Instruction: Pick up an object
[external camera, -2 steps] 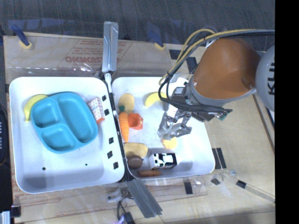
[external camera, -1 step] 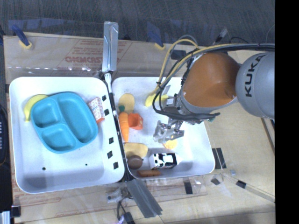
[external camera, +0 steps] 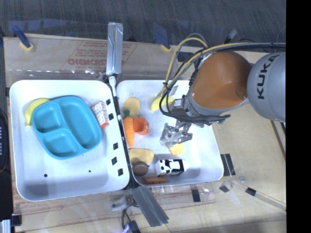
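Approach step: gripper low in right bin, just above small yellow piece. Jaws' state: cannot tell. Next: settle, close.

one fixed camera looks down at a slant on both bins, arm entering from right.

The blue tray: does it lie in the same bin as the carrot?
No, the blue tray lies in the left bin, while the carrot lies in the right bin.
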`<action>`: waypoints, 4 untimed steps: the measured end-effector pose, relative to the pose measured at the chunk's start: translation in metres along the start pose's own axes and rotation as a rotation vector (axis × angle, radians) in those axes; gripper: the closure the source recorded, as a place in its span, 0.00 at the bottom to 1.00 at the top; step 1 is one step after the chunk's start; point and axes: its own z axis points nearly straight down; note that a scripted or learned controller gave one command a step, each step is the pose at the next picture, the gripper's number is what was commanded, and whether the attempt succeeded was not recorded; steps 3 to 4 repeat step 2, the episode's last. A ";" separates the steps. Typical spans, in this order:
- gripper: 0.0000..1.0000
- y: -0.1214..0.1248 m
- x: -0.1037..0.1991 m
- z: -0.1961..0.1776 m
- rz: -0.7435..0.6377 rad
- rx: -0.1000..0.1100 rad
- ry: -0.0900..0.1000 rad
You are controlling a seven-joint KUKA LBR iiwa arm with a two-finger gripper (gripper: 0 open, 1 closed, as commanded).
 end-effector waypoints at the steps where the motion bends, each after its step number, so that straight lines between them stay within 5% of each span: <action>1: 1.00 0.015 -0.033 -0.032 0.044 0.009 -0.001; 2: 1.00 0.040 0.037 0.020 0.170 0.017 -0.003; 4: 1.00 0.040 0.037 0.020 0.170 0.017 -0.003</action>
